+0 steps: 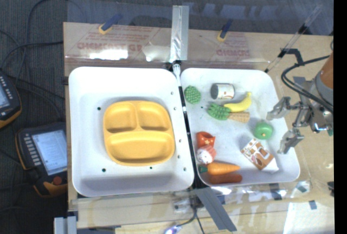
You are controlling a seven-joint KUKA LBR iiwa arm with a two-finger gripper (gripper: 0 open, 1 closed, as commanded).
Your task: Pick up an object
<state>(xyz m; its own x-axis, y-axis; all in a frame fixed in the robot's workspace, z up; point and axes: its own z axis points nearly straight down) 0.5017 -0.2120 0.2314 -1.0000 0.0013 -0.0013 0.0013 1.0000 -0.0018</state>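
Observation:
The right bin [274, 86] holds several toy items: a green ball [192, 94], a small can [222, 91], a banana [240, 102], a green-topped cone [225, 114], a green apple [263, 130], a snack packet [257, 154], a red piece [205, 141], a small white and red ball [204, 156] and a carrot [222, 169]. My gripper [285, 123] hangs over the bin's right rim, just right of the apple. Its fingers [278, 106] are spread open with nothing between them.
The left bin [81, 119] carries a yellow divided plate [139, 131]. A metal strip [179, 32] runs along the divider between the bins. Cables [295, 73] trail near the arm at the right.

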